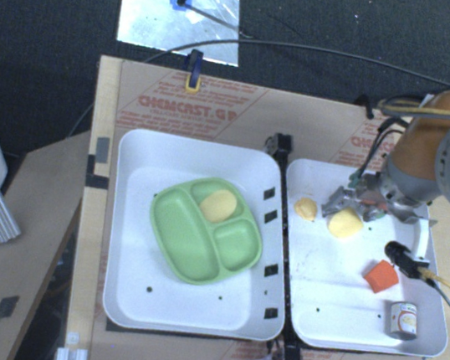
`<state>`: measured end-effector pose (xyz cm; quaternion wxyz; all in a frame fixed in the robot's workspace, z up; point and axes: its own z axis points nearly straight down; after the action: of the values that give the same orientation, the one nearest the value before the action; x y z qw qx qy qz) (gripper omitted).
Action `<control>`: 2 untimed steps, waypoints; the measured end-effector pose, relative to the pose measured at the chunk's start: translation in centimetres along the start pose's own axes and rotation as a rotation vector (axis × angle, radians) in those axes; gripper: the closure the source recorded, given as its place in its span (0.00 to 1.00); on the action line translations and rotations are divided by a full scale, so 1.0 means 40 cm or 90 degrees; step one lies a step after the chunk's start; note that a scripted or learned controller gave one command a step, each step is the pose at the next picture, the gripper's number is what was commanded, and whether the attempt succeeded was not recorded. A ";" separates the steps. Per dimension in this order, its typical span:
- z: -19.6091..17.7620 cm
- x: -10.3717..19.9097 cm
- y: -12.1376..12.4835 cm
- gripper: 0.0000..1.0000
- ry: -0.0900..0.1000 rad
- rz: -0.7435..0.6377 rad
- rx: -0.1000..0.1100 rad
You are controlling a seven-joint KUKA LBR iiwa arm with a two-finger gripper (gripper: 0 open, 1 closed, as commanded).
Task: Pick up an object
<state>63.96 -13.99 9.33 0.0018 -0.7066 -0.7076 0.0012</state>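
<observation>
Yellow lump [346,225] sits in the bin on the view's right [334,296], in the far half, a little towards the wall shared with the other bin. My gripper [355,206] is right over its far edge, so close that the two look to be touching. Whether I am clenched on it or released, I cannot tell from up here: the metal of the gripper hides the meeting point. The lump looks to lie on the bin floor.

Just beside the lump, nearer the shared wall, lies a smaller yellow piece [306,207], apart from my gripper. Towards the near right of the same bin there is an orange block [381,277], and beyond it, close to the near right corner, a small can [403,319] with a pale label. Both are well apart from the lump.

Over in the left-hand bin [132,203], a green divided plate [188,250] lies tilted in the middle, with another yellow lump [219,205] resting in its far small compartment.

Both bins rest on a brown sheet with red lettering [186,105], and a blue clamp [194,67] grips the far edge of it.
</observation>
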 end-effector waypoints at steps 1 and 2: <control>-0.038 -0.001 0.007 1.00 -0.002 0.000 -0.006; -0.158 -0.020 0.003 1.00 -0.002 0.001 -0.007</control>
<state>64.11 -14.80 15.66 -0.0031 -0.7072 -0.7070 -0.0019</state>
